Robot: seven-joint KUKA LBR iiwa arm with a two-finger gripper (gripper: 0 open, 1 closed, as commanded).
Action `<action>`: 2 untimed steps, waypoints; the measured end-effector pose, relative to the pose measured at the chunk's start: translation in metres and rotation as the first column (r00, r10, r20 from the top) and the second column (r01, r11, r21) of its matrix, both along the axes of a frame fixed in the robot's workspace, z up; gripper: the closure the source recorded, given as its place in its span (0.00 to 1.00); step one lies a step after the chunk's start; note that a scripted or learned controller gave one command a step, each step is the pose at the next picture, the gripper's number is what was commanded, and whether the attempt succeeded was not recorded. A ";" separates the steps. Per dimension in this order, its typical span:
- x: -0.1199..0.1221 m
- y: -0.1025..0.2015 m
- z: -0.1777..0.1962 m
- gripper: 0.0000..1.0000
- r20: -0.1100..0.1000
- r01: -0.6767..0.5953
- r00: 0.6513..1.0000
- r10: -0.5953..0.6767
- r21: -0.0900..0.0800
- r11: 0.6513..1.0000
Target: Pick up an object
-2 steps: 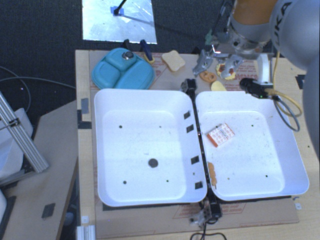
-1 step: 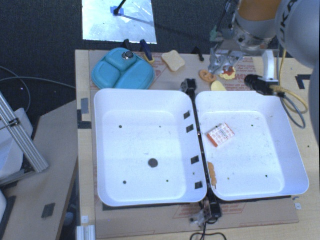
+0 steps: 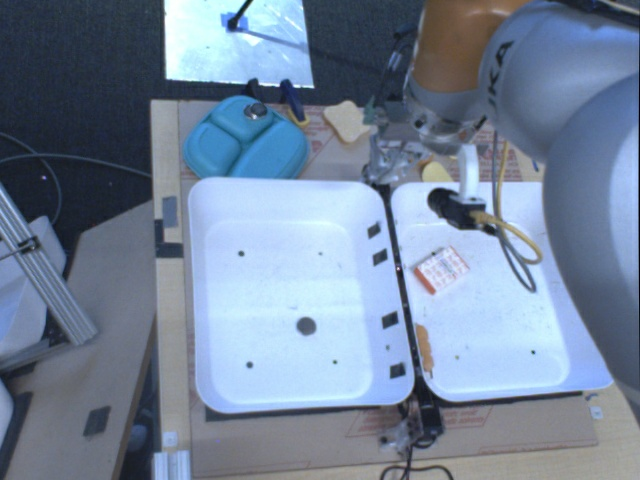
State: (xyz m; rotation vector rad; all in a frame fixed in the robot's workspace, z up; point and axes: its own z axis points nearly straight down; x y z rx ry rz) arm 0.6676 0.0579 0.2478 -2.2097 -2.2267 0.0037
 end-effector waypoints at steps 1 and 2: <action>-0.088 -0.020 0.061 1.00 0.005 0.009 1.000 -0.009 0.000 1.000; -0.141 -0.035 0.147 1.00 0.013 0.005 1.000 -0.005 0.000 1.000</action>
